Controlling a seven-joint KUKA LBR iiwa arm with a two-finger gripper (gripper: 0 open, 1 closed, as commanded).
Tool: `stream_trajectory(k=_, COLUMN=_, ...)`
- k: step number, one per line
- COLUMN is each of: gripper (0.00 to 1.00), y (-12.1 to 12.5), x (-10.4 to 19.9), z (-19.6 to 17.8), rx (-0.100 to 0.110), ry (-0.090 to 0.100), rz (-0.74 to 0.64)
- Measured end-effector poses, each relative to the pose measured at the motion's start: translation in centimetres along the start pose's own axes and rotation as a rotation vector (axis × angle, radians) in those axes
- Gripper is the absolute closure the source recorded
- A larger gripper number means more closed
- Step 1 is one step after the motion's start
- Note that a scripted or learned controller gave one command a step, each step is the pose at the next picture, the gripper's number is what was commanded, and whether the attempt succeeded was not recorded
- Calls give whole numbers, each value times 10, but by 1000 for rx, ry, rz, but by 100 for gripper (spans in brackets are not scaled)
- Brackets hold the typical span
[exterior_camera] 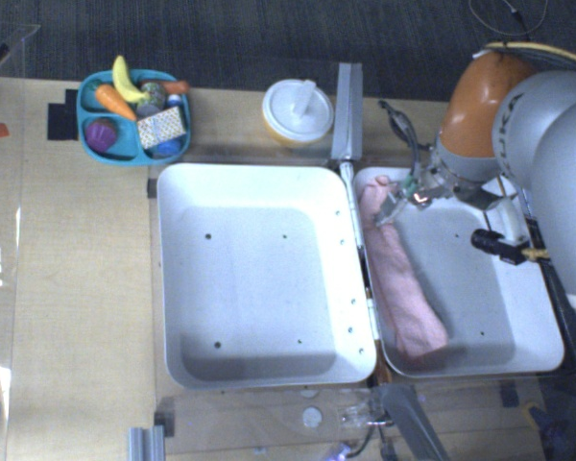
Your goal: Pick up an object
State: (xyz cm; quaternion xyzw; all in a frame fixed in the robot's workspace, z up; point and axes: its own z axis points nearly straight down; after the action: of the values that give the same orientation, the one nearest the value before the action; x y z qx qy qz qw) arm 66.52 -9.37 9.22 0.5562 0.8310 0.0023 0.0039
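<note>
Two bins side by side, left bin [259, 277] mid-frame, right bin [490, 296] right of it | rolled towel [401, 277] in right bin along its left wall | gripper [403, 200] at towel's upper end (contact unclear) | compartment tray [132, 115] upper left | lidded cup [299, 111] top centre, behind left bin
</note>
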Motion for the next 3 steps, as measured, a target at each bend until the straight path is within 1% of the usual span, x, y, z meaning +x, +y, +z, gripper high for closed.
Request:
stream_trajectory(k=1, gripper=0, y=-55, x=25, z=-1, rx=-9, ry=-4, rz=23)
stream_trajectory(k=2, gripper=0, y=6, x=1, z=1, rx=7, ry=3, rz=90)
stream_trajectory(k=3, gripper=0, y=-48, x=12, z=-1, rx=-9, ry=-5, rz=-5)
